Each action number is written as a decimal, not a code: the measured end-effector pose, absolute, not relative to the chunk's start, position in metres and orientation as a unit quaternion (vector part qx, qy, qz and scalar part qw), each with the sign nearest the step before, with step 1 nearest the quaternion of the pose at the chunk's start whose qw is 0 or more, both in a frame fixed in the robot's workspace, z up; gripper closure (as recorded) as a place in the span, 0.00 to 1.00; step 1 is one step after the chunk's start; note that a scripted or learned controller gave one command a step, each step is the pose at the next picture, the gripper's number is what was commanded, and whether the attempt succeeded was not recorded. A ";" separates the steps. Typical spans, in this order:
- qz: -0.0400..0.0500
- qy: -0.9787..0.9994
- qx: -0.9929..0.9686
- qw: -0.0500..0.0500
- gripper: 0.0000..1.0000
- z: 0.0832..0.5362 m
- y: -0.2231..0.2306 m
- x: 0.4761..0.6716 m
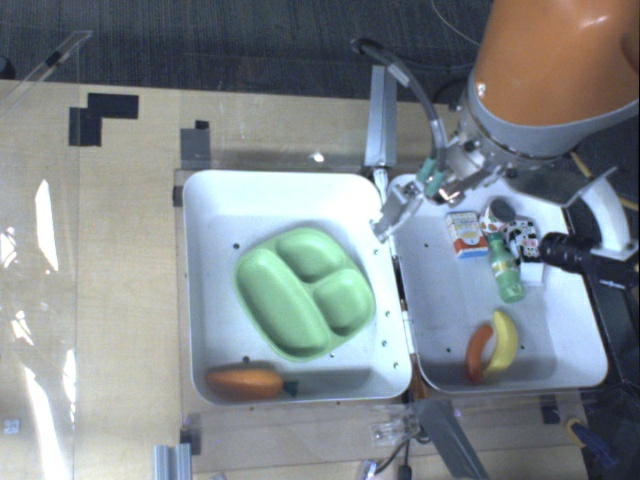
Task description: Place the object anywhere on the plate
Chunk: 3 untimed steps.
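Note:
A light green plate (305, 293) with three compartments lies in the middle of the left bin (215, 208). An orange carrot (245, 380) rests at that bin's front edge, apart from the plate. My gripper (390, 218) hangs over the divider between the two bins, just past the plate's far right corner, and I see nothing held in it. In the right bin (560, 363) lie a yellow banana (503, 341) next to an orange-red piece (478, 353), a green bottle (506, 268) and a small white and orange carton (464, 235).
A small black and white item (522, 234) lies beside the bottle under the arm. The orange-banded arm (560, 38) covers the right bin's far part. A metal post (378, 118) stands behind the bins. A black part (575, 253) reaches in over the right bin's right side.

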<state>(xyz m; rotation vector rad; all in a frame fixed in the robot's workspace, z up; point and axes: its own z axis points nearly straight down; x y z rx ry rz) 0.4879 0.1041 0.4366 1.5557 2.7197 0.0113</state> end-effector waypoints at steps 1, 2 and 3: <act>0.003 0.857 0.516 0.004 0.00 0.436 0.119 0.488; 0.003 0.846 0.533 0.003 0.00 0.436 0.127 0.488; 0.003 0.835 0.551 0.003 0.00 0.436 0.149 0.487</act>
